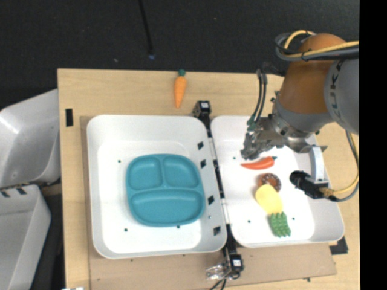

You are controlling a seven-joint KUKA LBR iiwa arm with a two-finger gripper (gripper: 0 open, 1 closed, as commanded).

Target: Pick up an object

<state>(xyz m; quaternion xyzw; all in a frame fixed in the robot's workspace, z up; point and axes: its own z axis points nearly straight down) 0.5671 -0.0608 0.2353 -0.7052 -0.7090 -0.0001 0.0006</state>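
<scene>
I see a red chili pepper (pixel 258 162) lying flat in the right bin, nearly crosswise. Just below it sit a brown round piece (pixel 269 180), a yellow corn cob (pixel 269 199) and a green piece (pixel 279 225).

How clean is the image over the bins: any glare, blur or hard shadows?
Camera view: light is even, the white right bin is bright and nearly washed out, shadows stay soft; the tool is a dark, blurry cluster above the red chili; the blue tray looks fairly crisp.

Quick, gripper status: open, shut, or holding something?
Gripper: cannot be told from this angle; it hangs just above the red chili pepper in the right bin.
</scene>
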